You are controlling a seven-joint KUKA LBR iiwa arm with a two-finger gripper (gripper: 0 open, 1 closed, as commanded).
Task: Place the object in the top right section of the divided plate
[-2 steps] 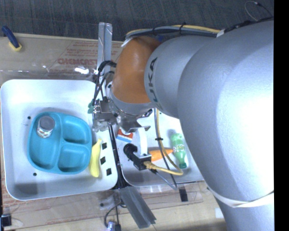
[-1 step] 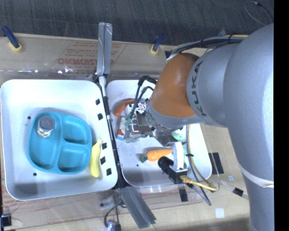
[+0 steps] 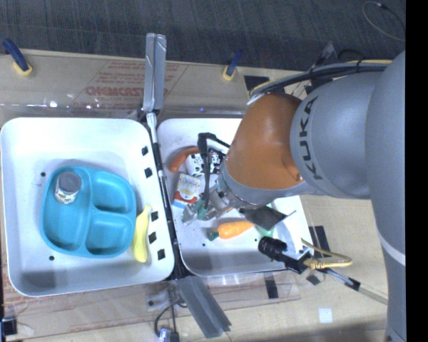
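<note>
Dark carpet runs along the far side of the bench (image 3: 71, 77), whose pale top carries two blue clamps on its far edge.

The left bin (image 3: 14, 191) holds a blue divided plate (image 3: 100, 235). A clear jar (image 3: 68, 185) stands upright in the plate's top left section. The top right section (image 3: 115, 191) is bare blue. A yellow banana-like thing (image 3: 141, 237) lies against the plate's right edge, close to the bin's right wall. A grey metal bar (image 3: 155, 70) runs from the bench's far edge down to the seam between the bins.

The right bin (image 3: 214, 261) is crowded. An orange sausage-like thing (image 3: 180, 160) lies near its top left corner, and a small white packet (image 3: 188, 186) lies just below it. A green piece (image 3: 194, 211) sits by the left wall, and a carrot (image 3: 233, 229) lies on its side near the middle.

The grey arm (image 3: 342, 141) comes in from the right, and its orange band covers much of this bin. The gripper (image 3: 212, 204) is low among the clutter. The green piece is just to its left and the carrot is just beyond it toward the near edge. It is not clear which of these is the object meant. All of them are well apart from the plate, with both bin walls between. Whether the gripper is released or clenched cannot be told.
</note>
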